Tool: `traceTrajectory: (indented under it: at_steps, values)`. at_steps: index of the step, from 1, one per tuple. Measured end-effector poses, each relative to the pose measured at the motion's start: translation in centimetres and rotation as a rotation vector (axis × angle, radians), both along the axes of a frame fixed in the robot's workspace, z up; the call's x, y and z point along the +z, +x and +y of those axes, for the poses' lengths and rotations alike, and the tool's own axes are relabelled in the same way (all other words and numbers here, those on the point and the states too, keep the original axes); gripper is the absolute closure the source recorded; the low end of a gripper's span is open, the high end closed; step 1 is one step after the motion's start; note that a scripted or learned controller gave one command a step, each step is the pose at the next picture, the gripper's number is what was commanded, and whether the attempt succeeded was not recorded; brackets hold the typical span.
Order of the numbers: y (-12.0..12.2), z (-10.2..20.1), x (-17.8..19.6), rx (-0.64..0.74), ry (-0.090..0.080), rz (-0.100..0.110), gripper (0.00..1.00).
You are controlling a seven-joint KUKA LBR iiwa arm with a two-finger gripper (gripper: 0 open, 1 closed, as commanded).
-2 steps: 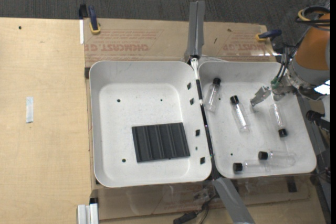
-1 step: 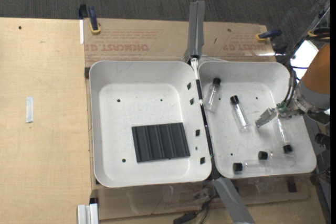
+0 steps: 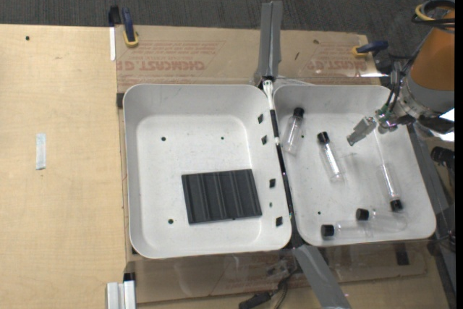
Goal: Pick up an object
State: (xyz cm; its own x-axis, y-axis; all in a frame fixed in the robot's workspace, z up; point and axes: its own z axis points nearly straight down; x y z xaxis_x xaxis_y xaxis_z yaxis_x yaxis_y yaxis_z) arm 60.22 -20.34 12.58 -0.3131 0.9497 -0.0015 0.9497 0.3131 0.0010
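Poised above the right shallow white plastic bin (image 3: 423,188), near its upper right corner, two-finger gripper (image 3: 362,132) apparently bare, jaw state impossible to tell, likely lining up on clear black-capped plastic tubes (image 3: 329,155) scattered flat below.

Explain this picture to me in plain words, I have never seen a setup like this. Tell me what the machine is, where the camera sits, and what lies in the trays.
One camera looks down at a slant on a bench. The grey and orange robot arm reaches in from the right; its gripper hangs over the right bin, with nothing visibly held. That bin holds four clear tubes with black caps. The left bin holds a dark ridged rectangular block. Clamps pin cardboard behind them.
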Motion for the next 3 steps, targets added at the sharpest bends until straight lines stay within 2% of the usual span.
traceTrajectory:
  at_steps: [1, 2, 3]
  values:
    - [-2.6, 4.3, -3.5, 0.016, 0.001, 0.003, 0.0]
    - [3.2, 5.8, -3.4, 0.008, 0.0, 0.0, 0.0]
    - [-0.5, 10.4, -3.4, -0.028, 0.0, 0.002, 0.0]
